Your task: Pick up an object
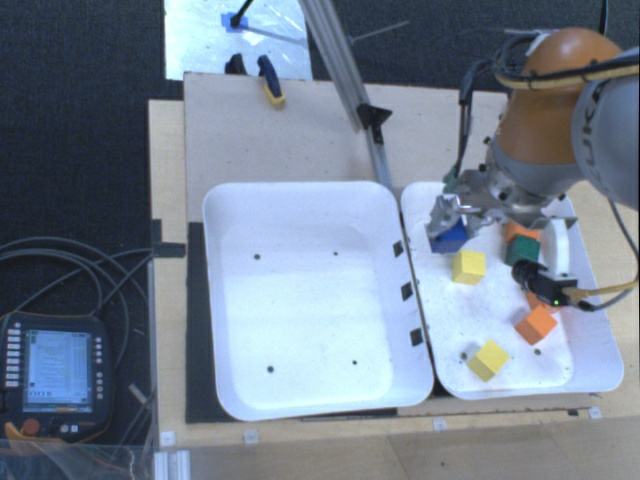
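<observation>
In the right bin, the pincer hangs low at the upper-left corner, directly over a blue block that peeks out at its 6 o'clock, though its grip state cannot be told, while a yellow cube sits just beyond at 5 o'clock.

The two bins, the left bin and the right bin, look like smooth white plastic with a slight sheen. The bench top under them looks like matt, pale board, maybe wood fibre. The floor around is dark and rough, like carpet. The arm's orange band is glossy plastic, and its grey shell is smoother and more matt. The small blocks, such as the yellow block, look matt.
</observation>
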`<state>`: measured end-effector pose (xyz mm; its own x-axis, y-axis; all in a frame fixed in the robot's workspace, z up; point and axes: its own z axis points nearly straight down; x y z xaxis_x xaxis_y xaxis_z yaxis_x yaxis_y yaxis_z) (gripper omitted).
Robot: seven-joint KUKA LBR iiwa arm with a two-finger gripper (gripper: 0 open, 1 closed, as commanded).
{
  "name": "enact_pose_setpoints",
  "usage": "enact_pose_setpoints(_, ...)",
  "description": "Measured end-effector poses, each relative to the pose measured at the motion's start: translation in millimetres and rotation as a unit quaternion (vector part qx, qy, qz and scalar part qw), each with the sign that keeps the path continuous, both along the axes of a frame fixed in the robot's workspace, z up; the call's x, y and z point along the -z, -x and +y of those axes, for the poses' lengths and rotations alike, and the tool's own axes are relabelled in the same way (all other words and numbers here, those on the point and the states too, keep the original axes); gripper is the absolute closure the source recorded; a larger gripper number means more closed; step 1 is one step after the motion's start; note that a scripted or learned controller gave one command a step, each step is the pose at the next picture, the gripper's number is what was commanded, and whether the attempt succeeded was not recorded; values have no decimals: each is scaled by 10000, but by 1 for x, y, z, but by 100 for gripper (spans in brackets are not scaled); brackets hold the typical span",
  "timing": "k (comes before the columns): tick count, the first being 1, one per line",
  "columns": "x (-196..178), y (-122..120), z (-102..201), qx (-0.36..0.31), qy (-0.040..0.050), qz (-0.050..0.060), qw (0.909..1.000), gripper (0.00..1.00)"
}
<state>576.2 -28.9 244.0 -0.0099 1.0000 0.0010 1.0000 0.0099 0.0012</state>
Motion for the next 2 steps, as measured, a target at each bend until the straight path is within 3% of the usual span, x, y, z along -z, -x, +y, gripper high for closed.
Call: enact_pose_setpoints(2,-13,-45,107,-7,-6,-13,10000,100)
